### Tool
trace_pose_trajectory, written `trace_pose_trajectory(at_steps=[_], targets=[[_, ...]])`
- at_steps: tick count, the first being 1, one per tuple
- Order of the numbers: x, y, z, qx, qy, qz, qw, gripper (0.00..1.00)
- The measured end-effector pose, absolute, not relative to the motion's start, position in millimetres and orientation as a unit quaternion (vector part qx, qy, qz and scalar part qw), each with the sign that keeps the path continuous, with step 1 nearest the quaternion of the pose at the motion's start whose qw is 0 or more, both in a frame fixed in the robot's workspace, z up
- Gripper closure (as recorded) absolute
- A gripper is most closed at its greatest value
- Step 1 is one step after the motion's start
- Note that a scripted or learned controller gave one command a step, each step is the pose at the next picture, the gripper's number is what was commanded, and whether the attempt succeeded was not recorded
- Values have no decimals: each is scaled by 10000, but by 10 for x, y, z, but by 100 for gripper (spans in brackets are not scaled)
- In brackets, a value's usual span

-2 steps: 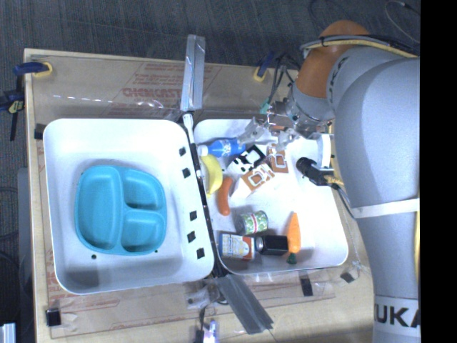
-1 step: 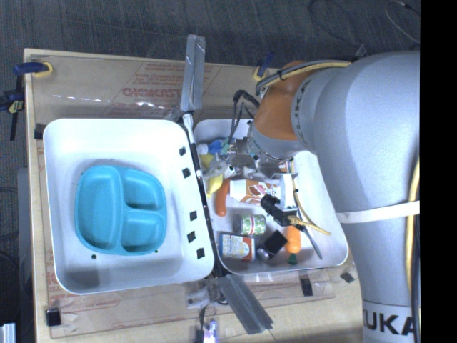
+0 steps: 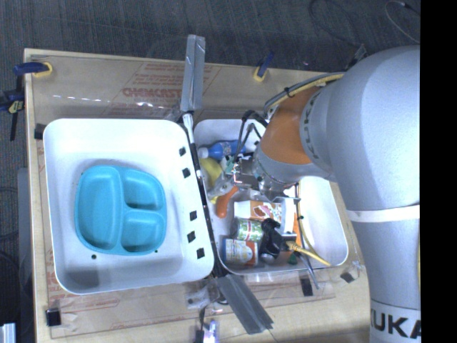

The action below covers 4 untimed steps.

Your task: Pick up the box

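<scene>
Camera view shows the box (image 3: 261, 210), likely light, stiff card, best pinched across its narrow sides; the gripper's (image 3: 275, 191) state cannot be told.

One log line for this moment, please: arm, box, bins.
arm: over right bin | gripper: close by box, hold unconfirmed | box: lying in right bin, by green can | left bin: blue divided tray

The left bin (image 3: 57, 134) and the right bin (image 3: 328, 220) sit side by side on the surface (image 3: 93, 77). A divided tray (image 3: 121, 209) lies in the left bin. In the right bin, a bottle (image 3: 218, 149) lies at the back, a box (image 3: 265, 210) in the middle, and two cans (image 3: 250, 229) just before the box, toward the front wall. The arm (image 3: 371, 120) reaches over this bin from the right.
</scene>
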State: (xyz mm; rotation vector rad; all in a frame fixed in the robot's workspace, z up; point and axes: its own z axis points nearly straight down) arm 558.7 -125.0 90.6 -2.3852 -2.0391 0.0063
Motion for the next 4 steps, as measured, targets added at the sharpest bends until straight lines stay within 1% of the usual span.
trace_pose_trajectory(at_steps=[1,2,3,4], targets=[[5982,-1776,916,-7851,-6194,11,14,0],[6313,-1911,919,-7948,-6068,7,18,0],[5372,-1798,1225,-8501,-5267,18,18,0],[5130,-1223,956,-8636,-5042,-24,-40,0]])
